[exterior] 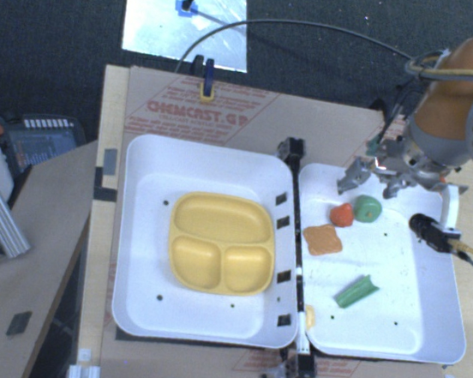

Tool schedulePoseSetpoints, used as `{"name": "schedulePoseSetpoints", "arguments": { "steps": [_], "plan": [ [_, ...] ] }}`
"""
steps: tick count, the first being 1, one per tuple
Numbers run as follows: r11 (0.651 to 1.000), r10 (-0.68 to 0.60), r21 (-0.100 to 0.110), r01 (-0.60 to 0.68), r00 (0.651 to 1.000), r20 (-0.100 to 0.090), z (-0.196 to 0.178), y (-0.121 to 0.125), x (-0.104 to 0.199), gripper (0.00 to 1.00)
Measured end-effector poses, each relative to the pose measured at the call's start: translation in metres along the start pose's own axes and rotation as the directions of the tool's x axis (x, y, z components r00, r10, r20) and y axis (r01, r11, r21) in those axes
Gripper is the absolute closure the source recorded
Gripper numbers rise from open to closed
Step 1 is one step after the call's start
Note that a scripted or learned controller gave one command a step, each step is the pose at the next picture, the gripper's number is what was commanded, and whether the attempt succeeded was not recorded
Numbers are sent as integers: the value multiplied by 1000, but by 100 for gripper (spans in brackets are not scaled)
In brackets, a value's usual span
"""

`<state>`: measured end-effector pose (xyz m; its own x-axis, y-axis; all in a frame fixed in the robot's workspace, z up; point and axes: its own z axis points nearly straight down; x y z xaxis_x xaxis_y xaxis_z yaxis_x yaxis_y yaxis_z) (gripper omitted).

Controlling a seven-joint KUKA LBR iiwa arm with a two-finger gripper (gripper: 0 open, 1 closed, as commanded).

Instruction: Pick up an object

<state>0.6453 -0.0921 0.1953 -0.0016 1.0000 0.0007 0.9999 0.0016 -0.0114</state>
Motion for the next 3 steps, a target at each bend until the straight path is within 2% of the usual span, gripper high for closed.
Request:
{"name": "schedulePoseSetpoints", "arguments": {
  "steps": [1, 3],
  "plan": [
    [1000, -2, -13, 2, 1000, 1, -8, 3, 0, 0],
    [1000, -4, -11, 4, 1000, 1, 78, 11, -1, 0]
  ]
}}
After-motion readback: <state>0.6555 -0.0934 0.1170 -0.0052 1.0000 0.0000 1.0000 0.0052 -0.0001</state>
